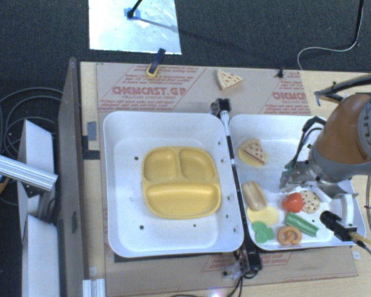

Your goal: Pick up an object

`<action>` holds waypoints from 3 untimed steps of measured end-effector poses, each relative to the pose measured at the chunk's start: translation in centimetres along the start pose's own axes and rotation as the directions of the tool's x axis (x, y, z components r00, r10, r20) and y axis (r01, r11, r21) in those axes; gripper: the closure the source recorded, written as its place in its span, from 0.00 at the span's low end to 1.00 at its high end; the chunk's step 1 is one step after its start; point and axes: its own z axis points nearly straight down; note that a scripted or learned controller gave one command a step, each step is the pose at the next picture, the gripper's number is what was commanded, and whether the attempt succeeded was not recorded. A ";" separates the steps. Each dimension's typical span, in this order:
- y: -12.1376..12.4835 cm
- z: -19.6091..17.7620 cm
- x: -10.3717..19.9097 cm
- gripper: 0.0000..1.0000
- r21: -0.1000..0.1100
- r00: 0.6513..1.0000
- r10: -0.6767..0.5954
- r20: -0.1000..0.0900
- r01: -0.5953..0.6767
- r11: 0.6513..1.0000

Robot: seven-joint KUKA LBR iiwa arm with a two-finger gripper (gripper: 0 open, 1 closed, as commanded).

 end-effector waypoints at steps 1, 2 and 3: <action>0.0 0.0 0.0 0.00 0.001 1.000 0.000 0.000 0.000 1.000; -4.2 1.2 0.2 0.00 0.006 1.000 0.004 0.000 -0.004 1.000; -3.9 0.1 0.3 1.00 0.003 1.000 0.001 -0.001 -0.001 1.000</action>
